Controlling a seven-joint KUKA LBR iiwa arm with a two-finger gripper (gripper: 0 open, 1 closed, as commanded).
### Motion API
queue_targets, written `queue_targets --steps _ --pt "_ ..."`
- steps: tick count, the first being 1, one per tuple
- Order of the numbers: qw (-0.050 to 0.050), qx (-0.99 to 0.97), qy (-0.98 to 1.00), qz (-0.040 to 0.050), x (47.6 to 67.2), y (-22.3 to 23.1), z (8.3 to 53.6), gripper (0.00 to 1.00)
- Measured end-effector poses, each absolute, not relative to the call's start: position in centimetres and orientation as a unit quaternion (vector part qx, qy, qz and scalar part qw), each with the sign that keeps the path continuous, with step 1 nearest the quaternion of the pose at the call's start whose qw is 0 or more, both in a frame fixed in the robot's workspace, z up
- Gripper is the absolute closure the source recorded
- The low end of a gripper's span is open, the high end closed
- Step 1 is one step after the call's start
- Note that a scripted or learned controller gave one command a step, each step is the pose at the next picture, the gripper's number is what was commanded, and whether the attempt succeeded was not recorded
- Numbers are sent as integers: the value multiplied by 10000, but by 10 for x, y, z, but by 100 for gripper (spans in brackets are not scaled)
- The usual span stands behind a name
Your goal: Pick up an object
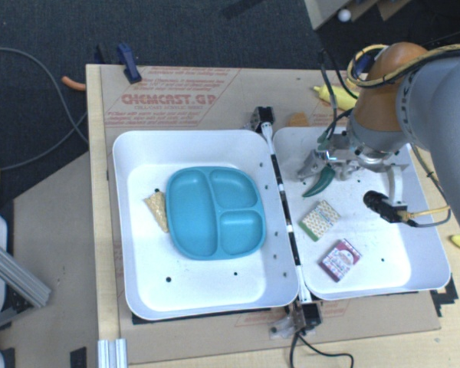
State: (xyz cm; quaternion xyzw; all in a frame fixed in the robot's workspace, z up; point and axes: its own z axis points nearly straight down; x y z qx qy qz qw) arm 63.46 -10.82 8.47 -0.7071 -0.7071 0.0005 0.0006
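In the right bin [414,274], the claw [320,167] hangs low, fingers spread, over a green pepper [322,181]: the reaching step. Next it needs to close and lift.

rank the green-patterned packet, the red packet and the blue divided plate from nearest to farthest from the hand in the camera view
1. Green-patterned packet: right bin, just below the hand.
2. Red packet: right bin, lower, toward the front edge.
3. Blue divided plate: left bin, across the divider from the hand.
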Motion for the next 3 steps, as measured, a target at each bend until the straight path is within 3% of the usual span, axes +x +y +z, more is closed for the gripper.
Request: queue_targets --steps 1,2,3 --pt "-14 -7067 -7075 -6 667 -107 85 0" --pt "9 -7075 -7067 5 633 -103 85 0" --pt "3 -7075 -7067 -2 633 -103 95 100"
